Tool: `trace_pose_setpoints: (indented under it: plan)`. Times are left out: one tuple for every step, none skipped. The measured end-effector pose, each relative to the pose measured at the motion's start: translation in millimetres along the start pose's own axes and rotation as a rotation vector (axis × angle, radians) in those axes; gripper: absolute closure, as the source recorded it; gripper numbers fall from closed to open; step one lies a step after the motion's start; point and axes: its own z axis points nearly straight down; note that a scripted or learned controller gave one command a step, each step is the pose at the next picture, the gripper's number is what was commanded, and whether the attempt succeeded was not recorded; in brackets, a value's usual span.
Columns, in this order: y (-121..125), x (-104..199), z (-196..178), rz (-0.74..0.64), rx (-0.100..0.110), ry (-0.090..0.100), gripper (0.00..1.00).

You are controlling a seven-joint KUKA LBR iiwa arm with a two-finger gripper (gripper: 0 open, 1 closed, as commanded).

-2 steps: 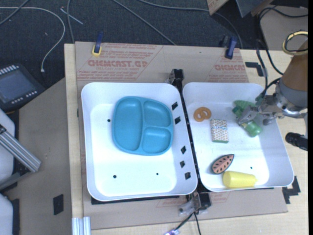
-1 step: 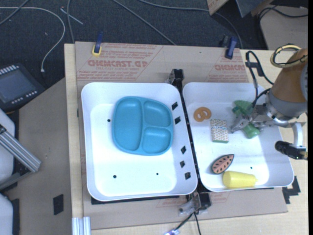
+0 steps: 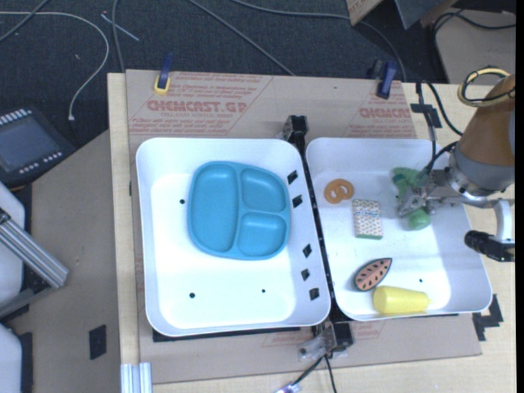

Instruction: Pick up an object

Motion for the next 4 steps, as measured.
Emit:
trace_pose_setpoints:
  plan:
    - [-4,6,-48,0.000,-0.004,-0.002,1.00]
    - [-5,7,-92,0.000,-0.004,-0.003,1.00]
    - [-3,7,-122,0.000,-0.003,-0.002,1.00]
    - [-14,55,-121,-0.004,0.003,0.002,1.00]
